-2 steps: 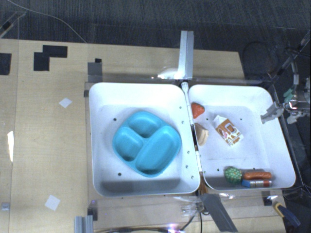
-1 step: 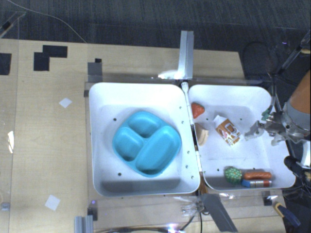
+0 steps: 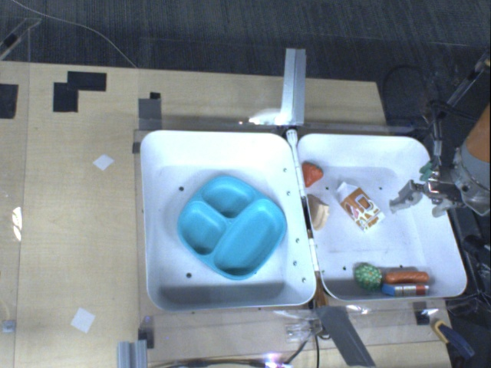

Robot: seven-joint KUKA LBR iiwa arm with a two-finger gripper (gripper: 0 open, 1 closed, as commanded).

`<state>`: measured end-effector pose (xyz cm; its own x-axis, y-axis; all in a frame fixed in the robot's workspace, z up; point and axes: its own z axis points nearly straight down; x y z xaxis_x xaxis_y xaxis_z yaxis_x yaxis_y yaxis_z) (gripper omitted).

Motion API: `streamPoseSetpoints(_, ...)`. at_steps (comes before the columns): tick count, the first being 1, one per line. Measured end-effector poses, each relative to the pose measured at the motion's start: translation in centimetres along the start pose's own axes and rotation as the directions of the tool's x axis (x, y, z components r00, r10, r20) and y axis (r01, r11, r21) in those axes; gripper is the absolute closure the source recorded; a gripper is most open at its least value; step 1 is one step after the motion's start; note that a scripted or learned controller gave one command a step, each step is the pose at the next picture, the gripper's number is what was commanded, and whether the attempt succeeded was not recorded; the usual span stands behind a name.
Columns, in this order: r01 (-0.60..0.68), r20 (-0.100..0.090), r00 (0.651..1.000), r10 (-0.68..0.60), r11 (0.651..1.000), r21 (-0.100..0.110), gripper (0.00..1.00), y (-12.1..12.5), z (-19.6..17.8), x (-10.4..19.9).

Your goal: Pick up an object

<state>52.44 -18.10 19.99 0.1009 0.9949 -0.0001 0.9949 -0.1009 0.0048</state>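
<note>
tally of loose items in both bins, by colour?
Blue: 1, divided tray
Orange-red: 2, small lump, tube
Orange-and-white: 1, packet
Tan: 1, piece by divider
Green: 1, ball
Total: 6

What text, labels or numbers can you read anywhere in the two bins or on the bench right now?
None is readable.
Small orange-and-white printed packet in the right white bin: it carries print, too small and blurred to read.
Orange-and-red tube-like item by that bin's near wall: any label is too blurred to tell.
Blue three-compartment plastic tray in the left white bin: no marking visible.
Black square shapes on the wooden bench: plain patches, no characters.
</note>
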Motion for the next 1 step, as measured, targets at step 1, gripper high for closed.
streamPoseSetpoints(1, -0.027, 0.001, 1.000, 0.027, 1.000, 0.002, 0.00, 11.85, 7.44, -0.34)
